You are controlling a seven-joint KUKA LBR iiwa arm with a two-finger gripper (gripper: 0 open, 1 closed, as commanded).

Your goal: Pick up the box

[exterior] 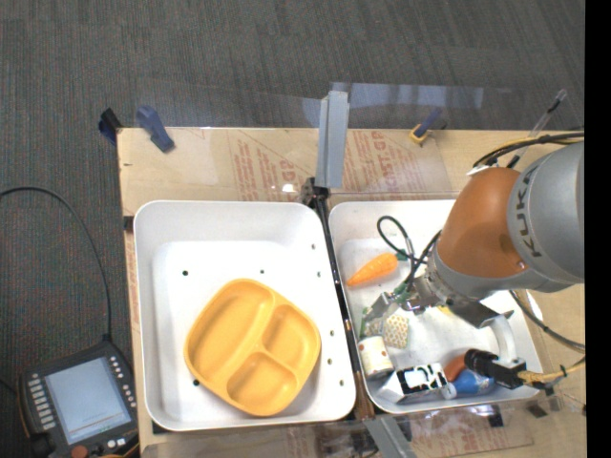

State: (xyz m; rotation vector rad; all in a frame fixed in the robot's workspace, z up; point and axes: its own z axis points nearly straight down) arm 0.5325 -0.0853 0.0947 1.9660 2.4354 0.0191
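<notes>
A robot arm reaches into the right of two white bins, where we see a small box among clutter.

We see the gripper (382,315) low in the right bin (355,225), beside a pale waffle-textured item (396,329); whether it is parted or clenched, we cannot tell. The box (422,380), black with a white panel, lies near the front wall, long axis running left to right. An orange carrot (372,269) lies behind. The arm's bulk hides much of the bin. A yellow divided tray (252,346) sits in the left bin (153,256).
</notes>
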